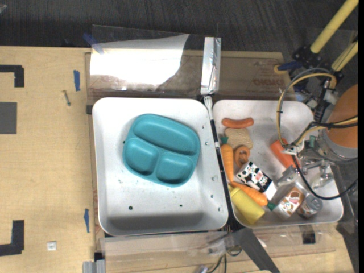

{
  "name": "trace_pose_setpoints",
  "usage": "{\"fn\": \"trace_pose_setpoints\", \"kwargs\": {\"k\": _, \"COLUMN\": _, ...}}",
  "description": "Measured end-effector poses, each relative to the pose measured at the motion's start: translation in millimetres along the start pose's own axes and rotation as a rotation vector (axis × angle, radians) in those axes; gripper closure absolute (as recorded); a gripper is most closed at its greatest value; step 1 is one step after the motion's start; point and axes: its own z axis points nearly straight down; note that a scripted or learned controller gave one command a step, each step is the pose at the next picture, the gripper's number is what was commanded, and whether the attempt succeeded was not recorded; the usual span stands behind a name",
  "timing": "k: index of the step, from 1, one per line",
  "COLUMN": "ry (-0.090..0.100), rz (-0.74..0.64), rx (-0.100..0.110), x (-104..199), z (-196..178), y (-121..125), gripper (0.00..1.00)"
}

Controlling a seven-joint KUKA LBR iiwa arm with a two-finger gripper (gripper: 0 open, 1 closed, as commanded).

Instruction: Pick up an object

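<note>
Pincer (296,172) hangs just right of the carrot (280,152); its grip perhaps obscured, can't tell.

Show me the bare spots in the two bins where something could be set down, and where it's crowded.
Left bin: bare floor all around the teal divided plate, widest along the near edge.

Right bin: a bare patch at the far side, between the sausage and the far right corner.

Crowded: the right bin's left side and near edge, carrots, the black-and-white carton, the yellow piece, plus the gripper.

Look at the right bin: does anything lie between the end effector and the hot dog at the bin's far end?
Nothing visible does. The end effector sits near the right bin's right side; bare white floor separates it from the hot dog.
</note>
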Motion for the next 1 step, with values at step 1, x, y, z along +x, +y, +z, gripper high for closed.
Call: {"fn": "trace_pose_setpoints", "kwargs": {"k": 1, "ry": -0.001, "rz": 0.001, "rx": 0.038, "x": 8.8, "z": -5.8, "y": 37.3, "gripper": 0.0}}
